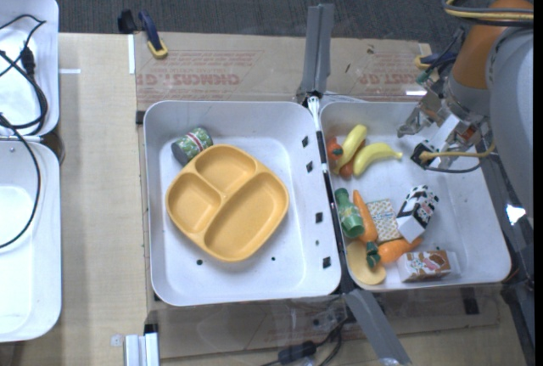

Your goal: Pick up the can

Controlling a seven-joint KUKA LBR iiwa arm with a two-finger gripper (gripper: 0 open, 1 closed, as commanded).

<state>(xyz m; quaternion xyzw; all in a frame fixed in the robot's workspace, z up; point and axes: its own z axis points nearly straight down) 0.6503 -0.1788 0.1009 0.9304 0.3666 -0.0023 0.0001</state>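
Camera view shows your tool (441, 139) hanging over the back right part of the right bin (496, 211), under the orange band of the arm (501, 42). You can't tell from this slant whether it is apart or together, and nothing shows in its grip. Take the yellow divided plate (227, 201) in the left bin (161, 211) as your landmark. The can (192, 144), green-labelled, lies on its side touching the plate's back left rim, in the back left corner of that bin. Its long axis looks to run roughly left to right, slightly tilted, with one grey end facing left. From the tool, the can lies well off to the left, past the divider between the two bins and across the whole plate. So the coming move is a long sideways travel, and the grip will likely need to close across the can's round body, not its ends. Just beside the tool, to the plate's right, you have two bananas (366, 150), a carrot (365, 216), a small cow-patterned carton (416, 211) and other toy food crowding the right bin.
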